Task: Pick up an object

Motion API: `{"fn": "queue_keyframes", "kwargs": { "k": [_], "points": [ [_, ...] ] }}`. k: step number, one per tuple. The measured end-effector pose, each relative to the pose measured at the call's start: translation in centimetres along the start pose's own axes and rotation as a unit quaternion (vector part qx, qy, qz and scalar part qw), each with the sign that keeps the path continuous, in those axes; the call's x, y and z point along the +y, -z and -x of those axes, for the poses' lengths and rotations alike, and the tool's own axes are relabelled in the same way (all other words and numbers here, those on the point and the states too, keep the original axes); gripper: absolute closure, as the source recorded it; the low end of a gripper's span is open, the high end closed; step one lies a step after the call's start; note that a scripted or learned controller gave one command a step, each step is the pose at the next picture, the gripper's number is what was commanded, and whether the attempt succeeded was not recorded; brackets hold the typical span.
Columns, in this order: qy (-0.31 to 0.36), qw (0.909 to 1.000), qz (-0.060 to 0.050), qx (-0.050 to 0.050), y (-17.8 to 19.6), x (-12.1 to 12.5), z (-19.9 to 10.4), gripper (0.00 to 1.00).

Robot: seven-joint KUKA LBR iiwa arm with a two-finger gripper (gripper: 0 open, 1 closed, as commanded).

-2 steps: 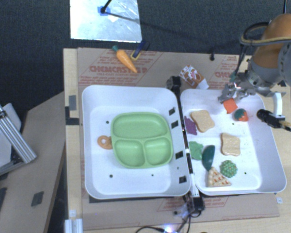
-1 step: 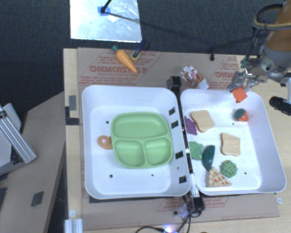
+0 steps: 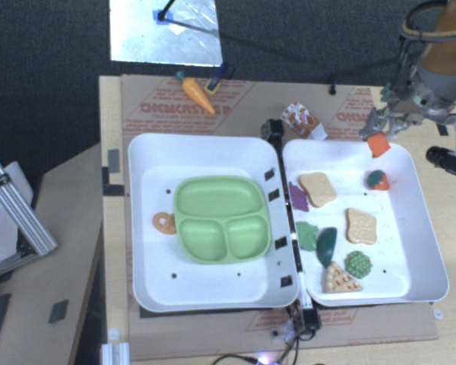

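reaching in from right; gripper (image 3: 381,130) over orange block (image 3: 378,144)

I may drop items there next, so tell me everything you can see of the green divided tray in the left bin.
The green divided tray looks like pale green moulded plastic with rounded corners. It has three compartments: one wide one along the far side and two smaller ones on the near side, all bare. It lies flat, slightly rotated, near the middle of the left bin. A small pretzel-shaped toy sits by its left edge; whether they touch is unclear.
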State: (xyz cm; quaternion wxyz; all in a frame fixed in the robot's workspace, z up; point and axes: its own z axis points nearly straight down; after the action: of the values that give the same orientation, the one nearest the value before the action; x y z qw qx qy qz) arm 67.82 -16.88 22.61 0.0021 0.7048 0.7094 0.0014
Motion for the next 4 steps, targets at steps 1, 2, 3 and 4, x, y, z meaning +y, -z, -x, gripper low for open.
{"fn": "queue_keyframes", "kwargs": {
  "k": [1,2,3,4],
  "points": [
    [0.001,1.0,-0.002,0.001,-1.0,-2.1,-5.0,1.0],
    [0.001,1.0,-0.002,0.002,-0.4,-5.4,-10.0,1.0],
    [0.001,1.0,-0.004,0.002,-1.3,-7.7,-14.6,1.0],
    [0.001,1.0,-0.004,0.002,-1.3,-10.6,-19.1,1.0]
  ]
}}
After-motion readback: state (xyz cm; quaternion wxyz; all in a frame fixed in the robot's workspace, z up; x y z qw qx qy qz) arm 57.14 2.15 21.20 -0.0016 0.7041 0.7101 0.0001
